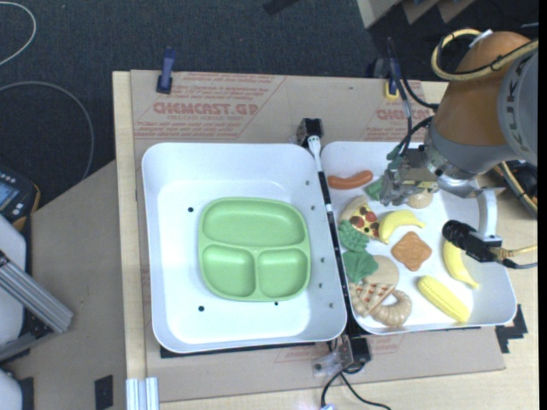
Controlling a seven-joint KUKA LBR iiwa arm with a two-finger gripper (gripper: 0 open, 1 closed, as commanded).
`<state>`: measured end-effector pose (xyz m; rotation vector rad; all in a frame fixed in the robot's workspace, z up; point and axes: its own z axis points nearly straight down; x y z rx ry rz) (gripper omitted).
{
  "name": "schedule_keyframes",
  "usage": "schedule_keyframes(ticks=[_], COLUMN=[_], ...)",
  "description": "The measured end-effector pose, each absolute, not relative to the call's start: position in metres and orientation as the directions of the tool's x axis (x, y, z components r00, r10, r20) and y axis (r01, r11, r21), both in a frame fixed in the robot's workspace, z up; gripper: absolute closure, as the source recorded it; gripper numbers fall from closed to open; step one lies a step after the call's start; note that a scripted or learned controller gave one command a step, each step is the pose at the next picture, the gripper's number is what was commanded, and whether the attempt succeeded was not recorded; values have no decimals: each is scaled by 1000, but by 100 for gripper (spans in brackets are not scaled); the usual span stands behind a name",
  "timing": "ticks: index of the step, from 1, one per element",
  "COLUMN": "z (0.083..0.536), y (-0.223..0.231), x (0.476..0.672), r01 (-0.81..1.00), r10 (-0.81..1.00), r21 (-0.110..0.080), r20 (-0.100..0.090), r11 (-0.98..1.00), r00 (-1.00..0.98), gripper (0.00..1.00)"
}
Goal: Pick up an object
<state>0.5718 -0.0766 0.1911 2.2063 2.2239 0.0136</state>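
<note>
The right bin (504,310) holds several toy foods: a red sausage (350,178), a pizza slice (363,220), a small banana (400,223), a brown toast square (412,249), a larger banana (459,265), a yellow piece (444,298), green leaves (357,256) and a pretzel-like piece (382,304). My gripper (398,186) hangs low over the back of this bin, between the sausage and a beige piece (420,200), just above the small banana. Nothing is visibly held.
The left bin (162,195) contains a green divided plate (254,248). A black divider strip (329,220) runs between the bins. The arm's grey and orange body (479,101) covers the right bin's back right corner, and a black fitting (467,239) hangs over the larger banana.
</note>
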Motion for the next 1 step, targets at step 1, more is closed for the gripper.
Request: schedule_keyframes(ticks=[1], z=[184], y=[7], x=[537], r01=[1000], r10=[1000], r21=[-5], r20=[5], r11=[9], r00=[-9], gripper=[100])
